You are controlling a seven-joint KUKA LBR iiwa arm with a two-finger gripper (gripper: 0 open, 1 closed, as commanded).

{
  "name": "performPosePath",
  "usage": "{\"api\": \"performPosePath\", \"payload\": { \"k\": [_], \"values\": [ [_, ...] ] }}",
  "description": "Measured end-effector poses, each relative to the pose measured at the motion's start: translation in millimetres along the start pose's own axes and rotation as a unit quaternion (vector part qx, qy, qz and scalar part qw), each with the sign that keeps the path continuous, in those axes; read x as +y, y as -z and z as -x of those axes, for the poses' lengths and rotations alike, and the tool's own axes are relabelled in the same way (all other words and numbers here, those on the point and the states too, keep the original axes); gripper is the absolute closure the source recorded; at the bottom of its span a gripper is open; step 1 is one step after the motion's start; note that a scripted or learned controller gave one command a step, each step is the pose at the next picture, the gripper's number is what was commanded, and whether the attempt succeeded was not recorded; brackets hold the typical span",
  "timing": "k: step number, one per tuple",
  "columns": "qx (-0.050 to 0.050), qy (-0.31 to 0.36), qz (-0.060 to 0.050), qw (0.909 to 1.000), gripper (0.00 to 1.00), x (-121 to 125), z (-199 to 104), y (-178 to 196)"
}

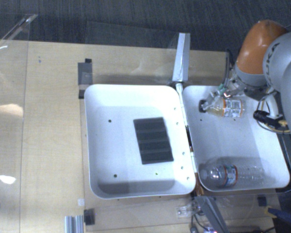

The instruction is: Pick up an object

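Note:
My gripper (224,95) hangs over the far part of the right bin (266,144), below the arm's orange band (258,45). Right under and beside it lies a small clear bottle (222,108) with a dark cap pointing left. The gripper touches or overlaps the bottle's upper side, and its tip is hidden in the clutter. A larger clear plastic bottle (233,174) with a coloured label lies on its side along the right bin's near wall. A dark ribbed rectangular block (153,140) lies flat in the middle of the left bin (102,130).
The two bins share a raised rim (186,130) down the middle. A grey metal post (181,57) stands behind the bins. Black cables (269,120) loop from the arm over the right bin's right side. Wooden bench (39,130) extends to the left.

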State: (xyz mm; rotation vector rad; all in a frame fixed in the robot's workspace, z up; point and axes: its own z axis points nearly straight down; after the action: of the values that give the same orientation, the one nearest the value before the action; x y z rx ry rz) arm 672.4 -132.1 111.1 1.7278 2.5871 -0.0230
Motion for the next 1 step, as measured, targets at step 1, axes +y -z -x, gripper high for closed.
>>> {"api": "performPosePath", "payload": {
  "k": [1],
  "values": [
    [-0.004, -0.010, 0.000, 0.9999, 0.00, 2.5, -6.3, -0.3]
  ]
}}
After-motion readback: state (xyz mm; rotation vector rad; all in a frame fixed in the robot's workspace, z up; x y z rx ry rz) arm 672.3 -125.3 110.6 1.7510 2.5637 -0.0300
